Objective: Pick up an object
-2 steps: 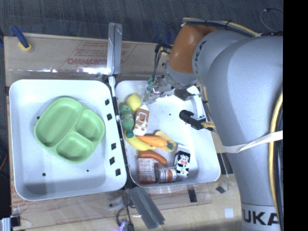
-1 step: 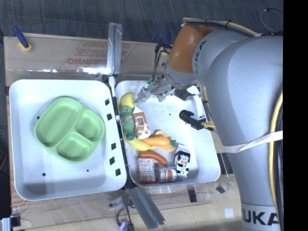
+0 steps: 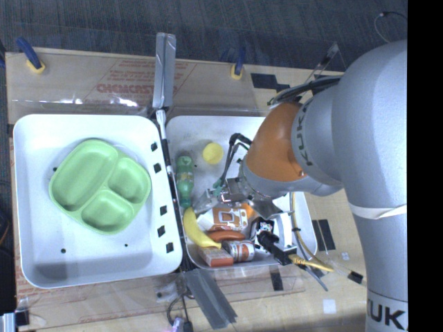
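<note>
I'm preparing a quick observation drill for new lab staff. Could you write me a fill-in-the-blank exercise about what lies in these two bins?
1. The green divided plate lies in the ____ bin.
2. The banana lies in the right bin, by its ____ wall.
3. The small round ball is ____ in colour.
4. The band above the arm's wrist is ____.

Missing words: left; left; yellow; orange

The worktop, covered in brown cardboard, carries two shallow white bins side by side: the left bin and the right bin, their rims touching.
</note>
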Controlling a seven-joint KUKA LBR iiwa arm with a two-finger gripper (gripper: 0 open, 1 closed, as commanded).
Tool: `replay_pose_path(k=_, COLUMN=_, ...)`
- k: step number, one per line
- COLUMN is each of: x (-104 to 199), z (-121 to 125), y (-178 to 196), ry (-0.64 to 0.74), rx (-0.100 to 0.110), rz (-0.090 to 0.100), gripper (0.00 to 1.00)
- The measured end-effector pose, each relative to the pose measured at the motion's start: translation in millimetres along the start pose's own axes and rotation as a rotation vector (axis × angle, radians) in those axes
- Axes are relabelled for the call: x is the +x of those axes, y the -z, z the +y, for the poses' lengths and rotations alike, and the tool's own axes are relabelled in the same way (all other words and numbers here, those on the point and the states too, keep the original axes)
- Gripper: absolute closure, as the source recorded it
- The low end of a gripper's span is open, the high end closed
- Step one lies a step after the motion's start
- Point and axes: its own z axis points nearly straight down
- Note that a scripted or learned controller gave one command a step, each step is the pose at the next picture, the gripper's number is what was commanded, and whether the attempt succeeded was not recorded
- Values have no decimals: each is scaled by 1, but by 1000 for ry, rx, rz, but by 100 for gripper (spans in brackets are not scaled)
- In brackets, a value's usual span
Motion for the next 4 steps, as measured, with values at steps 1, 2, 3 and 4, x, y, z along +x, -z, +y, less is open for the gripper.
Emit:
replay_pose_path(k=1, x=-1, z=0, y=8, ry=4, rx=1, rz=-3, gripper=100)
replay_pose_path(k=2, x=63, z=56, y=108, ry=-60, rx=-3, rz=1, gripper=100)
replay_pose_path(k=3, x=63, z=56, y=108, ry=-60, rx=-2, rz=1, gripper=0)
replay_pose_path(k=4, x=1, z=81, y=20, ry=-68, rx=-9, rz=-4, gripper=0)
